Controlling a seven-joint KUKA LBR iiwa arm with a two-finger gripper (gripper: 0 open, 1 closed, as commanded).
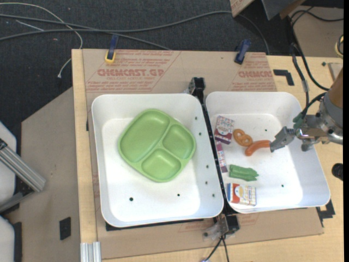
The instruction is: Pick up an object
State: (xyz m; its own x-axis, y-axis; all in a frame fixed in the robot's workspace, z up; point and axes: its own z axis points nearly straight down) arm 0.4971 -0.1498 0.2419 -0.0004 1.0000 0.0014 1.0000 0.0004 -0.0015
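My gripper (288,140) hangs over the right part of the right bin (313,192), reaching in from the right on the grey arm (327,125). Its dark tip lies just right of an orange carrot-shaped piece (257,147), close to it. Nothing can be seen held in it. Left of the carrot lies an orange pretzel-like ring (242,137). A purple and white packet (223,130) lies along the bin's left wall. Nearer the front sit a green bean-like piece (242,172) and a small red, white and blue carton (241,194).
The left bin (109,201) holds a green divided plate (157,144) lying flat near its middle. Clamps (197,84) join the bins at the back and front. Blue clips (242,51) pin the cardboard base. Cables run at the right edge.
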